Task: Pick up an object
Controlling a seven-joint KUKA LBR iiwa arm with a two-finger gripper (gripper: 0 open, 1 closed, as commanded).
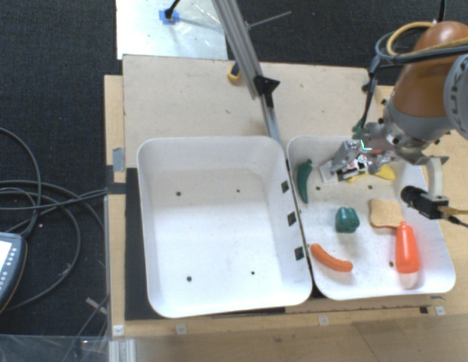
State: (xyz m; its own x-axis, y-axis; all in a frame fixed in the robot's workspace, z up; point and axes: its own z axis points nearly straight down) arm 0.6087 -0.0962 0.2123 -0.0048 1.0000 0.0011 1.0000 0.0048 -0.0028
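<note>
The gripper [345, 164] hangs low over the right bin [445, 277], beside a yellow piece [383, 173] (likely its target); whether its fingers clench, I cannot tell.

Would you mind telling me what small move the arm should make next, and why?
Probably lower the tool straight down: it sits at the far end of the right bin, over a yellow object, and nothing can be seen held yet.
</note>
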